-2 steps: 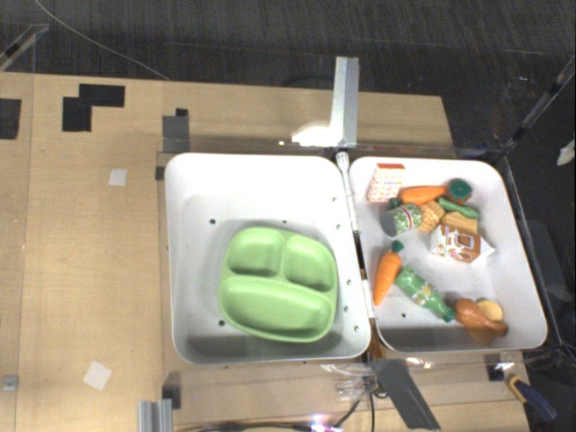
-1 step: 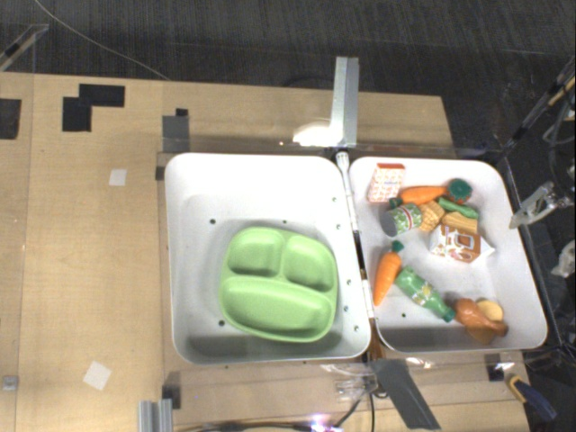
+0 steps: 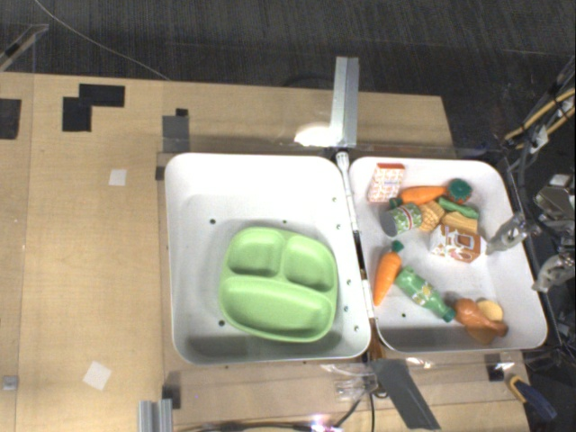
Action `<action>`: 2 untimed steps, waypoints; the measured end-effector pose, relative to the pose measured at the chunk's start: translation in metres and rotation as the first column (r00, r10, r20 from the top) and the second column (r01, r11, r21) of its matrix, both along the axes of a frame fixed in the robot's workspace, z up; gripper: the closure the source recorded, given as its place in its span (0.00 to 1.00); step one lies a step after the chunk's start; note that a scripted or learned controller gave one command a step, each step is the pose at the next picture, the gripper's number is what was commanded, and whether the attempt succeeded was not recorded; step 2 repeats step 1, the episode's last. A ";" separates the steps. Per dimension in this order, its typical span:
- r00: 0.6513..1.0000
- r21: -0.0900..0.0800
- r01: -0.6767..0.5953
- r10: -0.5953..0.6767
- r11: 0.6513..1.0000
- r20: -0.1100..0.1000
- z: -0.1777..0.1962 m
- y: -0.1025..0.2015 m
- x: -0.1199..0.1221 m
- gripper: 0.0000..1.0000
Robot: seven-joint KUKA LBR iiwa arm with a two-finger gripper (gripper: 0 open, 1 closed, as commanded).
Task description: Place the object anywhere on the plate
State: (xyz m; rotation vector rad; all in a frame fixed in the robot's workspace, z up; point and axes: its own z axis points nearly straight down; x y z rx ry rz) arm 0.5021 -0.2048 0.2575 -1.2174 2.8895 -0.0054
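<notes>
Nearest, green plate (image 3: 279,283) sits alone in left bin (image 3: 193,241), bare, ready to receive; task not yet begun. Right bin (image 3: 520,268) keeps toys heaped: carrot (image 3: 385,275), green bottle (image 3: 423,295), small box (image 3: 385,183). Which one I'm after, unclear. My hand (image 3: 549,241) at frame edge, cut off; cannot tell its state

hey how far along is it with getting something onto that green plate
Nothing looks done yet: the green plate in the left bin has no toy on it. The toy foods, including the carrot and green bottle, all lie in the right bin. Nothing looks in hand: the gripper sits at that bin's right edge. Picking an item and carrying it over is all left.
</notes>
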 end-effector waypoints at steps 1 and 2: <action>0.912 -0.007 -0.410 0.410 0.912 0.004 0.156 -0.001 0.012 0.00; 0.912 -0.007 -0.410 0.410 0.912 0.004 0.156 -0.001 0.012 0.00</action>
